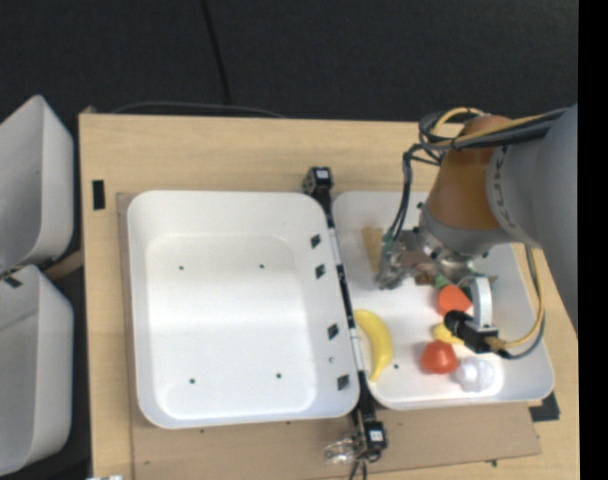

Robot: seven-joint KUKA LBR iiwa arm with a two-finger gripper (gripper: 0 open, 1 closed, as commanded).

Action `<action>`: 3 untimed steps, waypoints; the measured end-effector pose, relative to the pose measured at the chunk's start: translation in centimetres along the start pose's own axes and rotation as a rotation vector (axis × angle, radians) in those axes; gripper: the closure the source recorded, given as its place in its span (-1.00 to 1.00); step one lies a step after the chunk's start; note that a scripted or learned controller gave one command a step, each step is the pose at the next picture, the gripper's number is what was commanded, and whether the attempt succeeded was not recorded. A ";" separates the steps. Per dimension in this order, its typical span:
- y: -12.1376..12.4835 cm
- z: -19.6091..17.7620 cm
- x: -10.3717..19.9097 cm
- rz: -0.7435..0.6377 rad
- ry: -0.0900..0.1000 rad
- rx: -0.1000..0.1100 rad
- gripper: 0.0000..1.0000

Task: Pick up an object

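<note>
Camera view: pincer (389,273), grip state indiscernible, low in the right bin (519,373). Just below-left of it lies the banana (376,341): probably light, smooth, curved; grasp across its middle.

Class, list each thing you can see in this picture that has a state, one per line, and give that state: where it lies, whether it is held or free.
Banana: lying free in the right bin, against its left wall.
Red ball: resting free in the right bin.
White ball: resting free, beside the red ball.
Orange piece: lying under the arm's wrist, not clearly held.
Gripper: lowered into the right bin.
</note>
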State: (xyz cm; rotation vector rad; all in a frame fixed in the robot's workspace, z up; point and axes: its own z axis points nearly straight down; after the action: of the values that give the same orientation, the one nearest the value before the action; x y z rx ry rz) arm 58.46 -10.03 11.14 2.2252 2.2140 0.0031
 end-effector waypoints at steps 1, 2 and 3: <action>7.1 -15.7 2.5 -0.011 -0.002 -0.019 1.00; -3.3 -11.2 2.1 -0.002 0.001 0.013 1.00; -9.8 -6.7 -0.2 -0.001 0.000 0.010 1.00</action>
State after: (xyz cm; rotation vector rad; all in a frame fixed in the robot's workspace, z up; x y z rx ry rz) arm 48.62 -10.19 17.79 2.2297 2.2201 -0.0079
